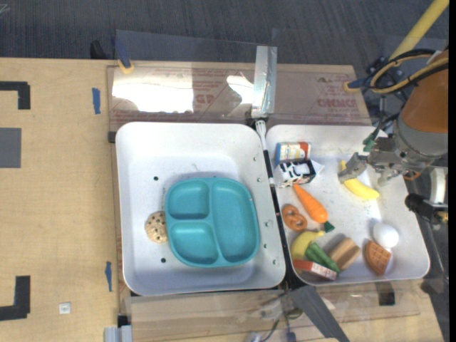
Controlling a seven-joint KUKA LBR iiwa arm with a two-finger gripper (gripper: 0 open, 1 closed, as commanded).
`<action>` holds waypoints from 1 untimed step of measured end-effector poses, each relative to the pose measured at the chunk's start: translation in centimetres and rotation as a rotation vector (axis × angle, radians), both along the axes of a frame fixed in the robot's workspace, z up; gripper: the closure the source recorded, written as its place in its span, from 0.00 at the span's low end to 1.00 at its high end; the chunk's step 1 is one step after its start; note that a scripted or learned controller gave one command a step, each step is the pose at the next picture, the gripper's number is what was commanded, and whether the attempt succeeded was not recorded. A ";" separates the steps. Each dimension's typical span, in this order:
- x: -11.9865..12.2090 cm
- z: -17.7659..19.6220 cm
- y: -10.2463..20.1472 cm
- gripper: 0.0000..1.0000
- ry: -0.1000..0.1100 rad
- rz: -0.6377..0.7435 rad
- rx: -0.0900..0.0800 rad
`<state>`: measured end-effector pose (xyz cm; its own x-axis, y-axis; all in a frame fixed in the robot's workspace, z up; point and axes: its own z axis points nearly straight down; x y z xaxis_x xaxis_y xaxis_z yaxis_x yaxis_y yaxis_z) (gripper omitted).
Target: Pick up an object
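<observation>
- My end effector [365, 168] hangs low in the right bin [324, 137]; I cannot tell its state.
- Just beneath it lies a yellow banana [360, 189], loose on the floor, likely my target.
- Farther off, toward the divider, a carrot [311, 204] lies clear of clutter.
- Farthest, the teal tray [211, 221] sits in the other bin.

Hovered over the right bin [420, 262], the gripper [360, 167] just above a yellow banana [361, 189] near the far right corner. Lay scattered in that bin: a carrot [311, 203], a pretzel [293, 217], a white egg [385, 234], a small can [293, 152]. Held in the left bin [135, 191]: a teal divided plate [211, 221], with a cookie [156, 227] touching its left edge.
</observation>
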<state>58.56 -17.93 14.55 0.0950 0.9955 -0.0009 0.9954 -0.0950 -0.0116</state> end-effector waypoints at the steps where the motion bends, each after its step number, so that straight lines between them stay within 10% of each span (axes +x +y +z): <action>1: 0.5 1.6 0.3 1.00 -0.015 0.005 -0.001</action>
<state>59.07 -17.66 16.19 0.0902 0.9959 -0.0007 0.9959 -0.0902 0.0039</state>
